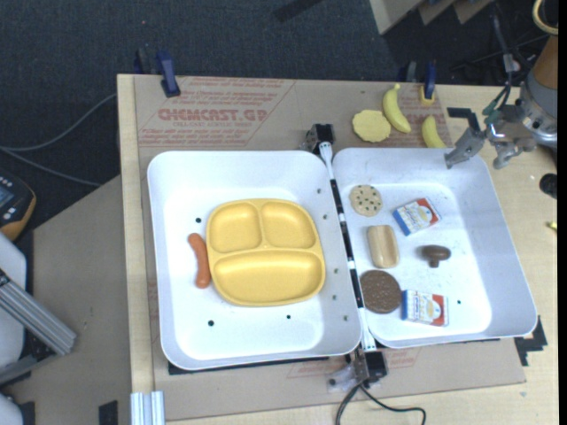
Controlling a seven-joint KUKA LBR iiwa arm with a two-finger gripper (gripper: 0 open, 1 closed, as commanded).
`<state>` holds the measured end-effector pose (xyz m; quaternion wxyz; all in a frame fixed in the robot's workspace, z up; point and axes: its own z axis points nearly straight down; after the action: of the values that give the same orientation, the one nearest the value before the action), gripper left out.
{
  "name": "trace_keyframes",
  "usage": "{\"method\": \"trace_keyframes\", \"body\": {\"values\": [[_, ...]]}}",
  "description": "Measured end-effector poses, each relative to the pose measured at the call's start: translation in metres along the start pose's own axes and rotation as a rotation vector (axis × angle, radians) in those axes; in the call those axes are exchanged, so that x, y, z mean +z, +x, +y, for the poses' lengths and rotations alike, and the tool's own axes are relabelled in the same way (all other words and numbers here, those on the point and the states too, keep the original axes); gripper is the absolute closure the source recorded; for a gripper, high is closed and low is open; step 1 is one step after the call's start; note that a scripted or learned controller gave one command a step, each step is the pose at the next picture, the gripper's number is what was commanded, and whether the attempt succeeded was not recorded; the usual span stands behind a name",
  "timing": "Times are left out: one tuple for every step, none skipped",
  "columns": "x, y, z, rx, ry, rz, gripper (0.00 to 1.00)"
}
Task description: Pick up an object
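My gripper [485,151] hovers over the far right corner of the right bin [496,237], open, with nothing between its fingers. Below it in that bin lie a chocolate-chip cookie [365,200], a tan bread-like block [383,245], a brown mushroom [435,255], a round brown patty [381,291] and two small cartons [415,216] [424,307]. The nearest one, the upper carton, lies well to the gripper's front left.
The left bin [177,193] holds a yellow divided plate [264,251] with an orange sausage [200,259] beside it. Behind the right bin, on the bench, lie two toy bananas [397,109] [431,131] and a yellow wavy disc [372,126].
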<state>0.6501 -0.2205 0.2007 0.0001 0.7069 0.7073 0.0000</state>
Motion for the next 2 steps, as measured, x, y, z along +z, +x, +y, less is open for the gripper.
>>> {"method": "trace_keyframes", "body": {"values": [[0.108,0.001,-0.075,-0.004,0.003,0.008,0.00],[0.117,0.071,-0.111,-0.003,0.006,0.005,0.00]]}}
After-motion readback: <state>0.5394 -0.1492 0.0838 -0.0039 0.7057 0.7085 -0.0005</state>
